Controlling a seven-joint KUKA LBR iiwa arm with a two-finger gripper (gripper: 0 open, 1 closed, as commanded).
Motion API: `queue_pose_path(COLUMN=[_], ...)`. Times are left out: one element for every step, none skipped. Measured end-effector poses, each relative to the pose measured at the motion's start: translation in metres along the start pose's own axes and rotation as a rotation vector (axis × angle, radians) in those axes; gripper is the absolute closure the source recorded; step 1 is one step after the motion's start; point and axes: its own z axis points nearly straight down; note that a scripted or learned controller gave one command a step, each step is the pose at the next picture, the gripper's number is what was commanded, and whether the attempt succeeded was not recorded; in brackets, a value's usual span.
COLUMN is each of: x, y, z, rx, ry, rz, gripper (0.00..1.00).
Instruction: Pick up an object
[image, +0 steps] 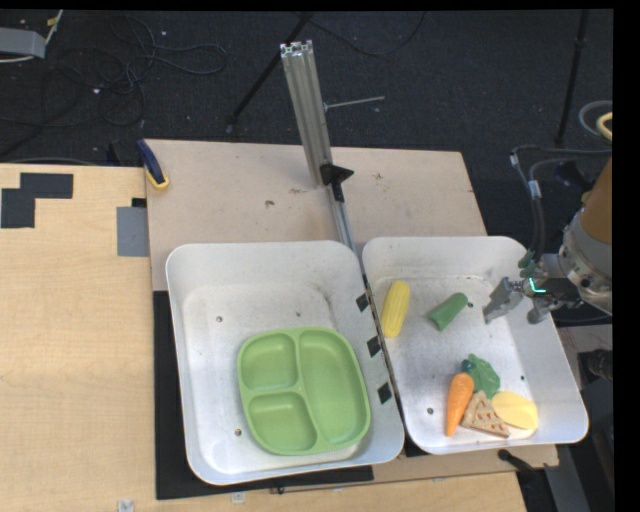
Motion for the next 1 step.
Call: queue_pose_path(x=[0.0000], y=[0.0004], z=[-0.0008], rx=[-0.002], ry=[0.000], rz=[0.000], gripper=[0.00])
